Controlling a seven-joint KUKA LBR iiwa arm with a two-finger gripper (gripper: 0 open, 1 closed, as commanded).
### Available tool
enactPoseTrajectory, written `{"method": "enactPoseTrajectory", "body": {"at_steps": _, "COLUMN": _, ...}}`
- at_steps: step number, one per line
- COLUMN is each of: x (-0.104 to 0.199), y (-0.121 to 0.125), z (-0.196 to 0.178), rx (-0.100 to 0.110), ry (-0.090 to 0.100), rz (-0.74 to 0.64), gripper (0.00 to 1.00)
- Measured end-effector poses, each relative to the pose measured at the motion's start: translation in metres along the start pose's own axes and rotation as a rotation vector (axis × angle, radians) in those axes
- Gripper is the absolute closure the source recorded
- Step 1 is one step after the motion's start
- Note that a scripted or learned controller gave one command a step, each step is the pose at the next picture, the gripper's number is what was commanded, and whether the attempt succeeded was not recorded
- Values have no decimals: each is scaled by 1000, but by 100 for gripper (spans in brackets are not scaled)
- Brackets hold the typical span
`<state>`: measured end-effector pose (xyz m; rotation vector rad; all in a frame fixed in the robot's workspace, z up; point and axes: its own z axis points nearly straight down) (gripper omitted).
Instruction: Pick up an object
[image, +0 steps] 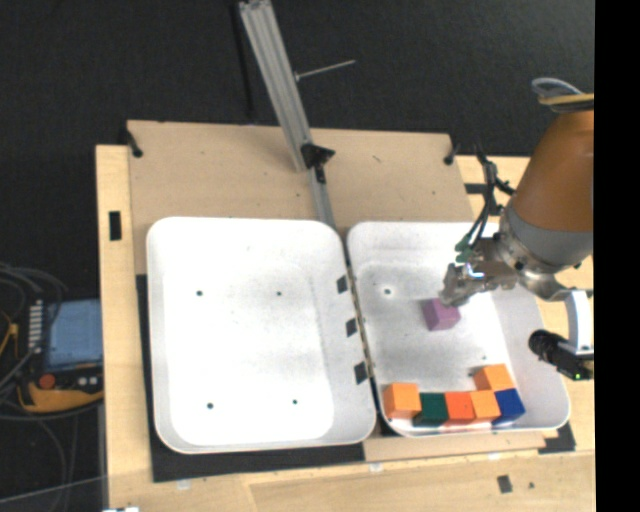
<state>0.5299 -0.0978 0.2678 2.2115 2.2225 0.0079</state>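
Purple, small and square-cut, the plastic block (440, 315) I am after lies near the middle of the right white bin (400, 250). My gripper (458, 290) hangs just above it at its upper right corner; I cannot tell how wide it stands or whether it grips anything. Orange, green and blue cubes (455, 402) crowd that bin's near edge. The left white bin (250, 330) sits alongside.

- desk (250, 175), tan, carrying the two bins
- grey metal pole (285, 85) slanting up from the desk's back edge
- blue box (75, 335) and cables left of the desk
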Motion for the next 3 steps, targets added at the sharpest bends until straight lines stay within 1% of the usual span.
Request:
{"method": "enactPoseTrajectory", "body": {"at_steps": 1, "x": 50, "y": -5, "z": -4, "rx": 7, "ry": 2, "rz": -2, "gripper": 100}}
{"method": "enactPoseTrajectory", "body": {"at_steps": 2, "x": 92, "y": -9, "z": -1, "rx": 9, "ry": 1, "rz": 0, "gripper": 100}}
{"method": "enactPoseTrajectory", "body": {"at_steps": 3, "x": 143, "y": -6, "z": 4, "rx": 10, "ry": 1, "rz": -1, "gripper": 100}}
